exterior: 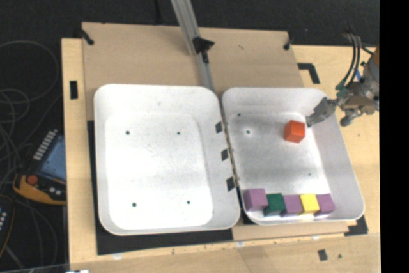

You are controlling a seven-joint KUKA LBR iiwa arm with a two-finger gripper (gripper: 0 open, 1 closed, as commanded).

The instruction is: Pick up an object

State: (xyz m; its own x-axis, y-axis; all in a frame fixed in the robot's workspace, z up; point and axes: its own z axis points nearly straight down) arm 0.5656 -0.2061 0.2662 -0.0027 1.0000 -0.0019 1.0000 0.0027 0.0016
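The hand [329,110] is hovering at three o'clock over the right bin [332,156], its state impossible to tell. The orange block [294,132] is sitting just beside it toward nine o'clock, apart from the row of blocks [289,202] lining the six o'clock wall.

Gripper [324,110] at far right rim of right bin [337,156], just beside orange cube [294,131], not touching. Near edge of right bin, row L to R: purple block [255,197], green [275,203], purple [293,203], yellow [310,202], purple [325,202]. Left bin [108,137] alongside.
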